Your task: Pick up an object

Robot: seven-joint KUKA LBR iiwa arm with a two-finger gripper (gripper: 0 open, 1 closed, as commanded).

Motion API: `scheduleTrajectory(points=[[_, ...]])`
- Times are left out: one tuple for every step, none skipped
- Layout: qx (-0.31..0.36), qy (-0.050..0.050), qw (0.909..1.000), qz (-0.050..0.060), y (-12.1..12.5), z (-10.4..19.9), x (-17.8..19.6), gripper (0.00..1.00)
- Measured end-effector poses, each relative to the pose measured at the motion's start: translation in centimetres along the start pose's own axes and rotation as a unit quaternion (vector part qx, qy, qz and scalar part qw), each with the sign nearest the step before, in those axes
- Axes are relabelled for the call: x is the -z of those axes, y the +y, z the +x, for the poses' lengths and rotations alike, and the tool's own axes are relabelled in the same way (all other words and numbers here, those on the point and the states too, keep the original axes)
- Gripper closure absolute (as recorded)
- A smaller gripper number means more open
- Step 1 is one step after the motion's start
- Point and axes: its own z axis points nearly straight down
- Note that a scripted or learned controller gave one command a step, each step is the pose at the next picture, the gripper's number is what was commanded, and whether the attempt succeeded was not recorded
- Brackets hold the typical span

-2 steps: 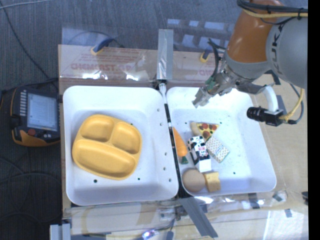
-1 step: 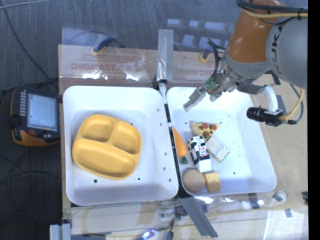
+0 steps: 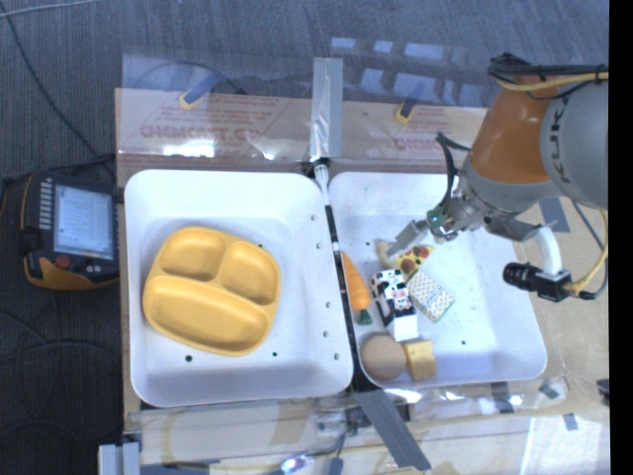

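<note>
In the right bin [image 3: 495,354] lies a cluster of small items. An orange carrot [image 3: 354,283] rests along the left wall, and beside it is a black-and-white toy [image 3: 393,295]. To the right of the toy sits a white patterned packet [image 3: 430,296]. A brown ball [image 3: 383,356] and a tan block [image 3: 419,360] occupy the front edge. My gripper [image 3: 404,239] points down-left from the wrist, just above a small red-and-yellow piece [image 3: 417,257] at the top of the cluster. Nothing is seen held in it.
The left bin [image 3: 148,374] holds a yellow divided plate [image 3: 211,287]. A teach pendant [image 3: 69,228] lies on the floor to the left of the bench. The grey and orange arm [image 3: 524,146] hangs over the right bin's back right corner.
</note>
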Motion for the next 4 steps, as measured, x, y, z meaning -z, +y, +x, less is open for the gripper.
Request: scheduleTrajectory(points=[[0.045,-0.001,0.999,-0.005,-1.3,0.8,-6.1,0.0],[0.045,-0.001,0.999,-0.006,-1.2,0.8,-5.2,1.0],[-0.095,0.0,0.9955,0.0,3.0,3.0,6.0,1.0],[-0.095,-0.001,0.9954,-0.002,-1.7,0.6,-7.1,1.0]])
